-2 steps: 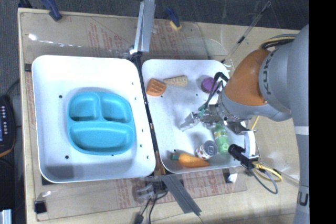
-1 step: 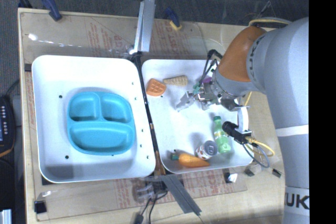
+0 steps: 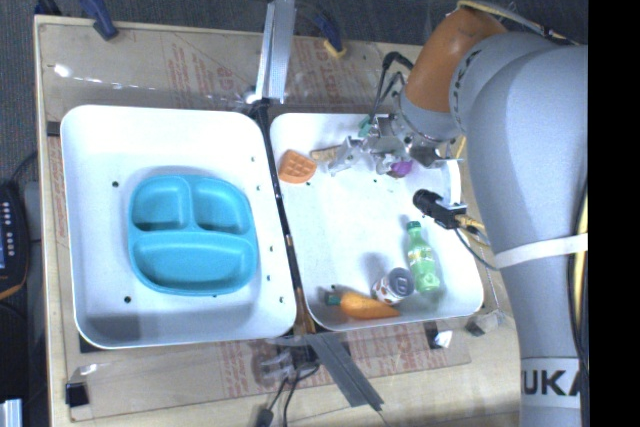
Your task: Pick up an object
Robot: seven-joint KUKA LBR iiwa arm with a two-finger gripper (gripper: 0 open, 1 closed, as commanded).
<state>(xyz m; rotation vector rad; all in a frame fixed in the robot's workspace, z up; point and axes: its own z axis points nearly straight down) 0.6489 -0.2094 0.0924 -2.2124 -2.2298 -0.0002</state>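
The grey arm [image 3: 530, 185] is filling the right of the frame, hiding the right bin's [image 3: 340, 225] far rim; "UKA" is showing at lower right, its first letter cut off. The gripper [image 3: 375, 143] is hanging over that bin's upper part — whether its fingers are released or clenched, I cannot tell. A green bottle [image 3: 422, 260], a can [image 3: 393, 286] and a carrot [image 3: 365, 306] are lying lower right — an orange piece [image 3: 296, 166] upper left.
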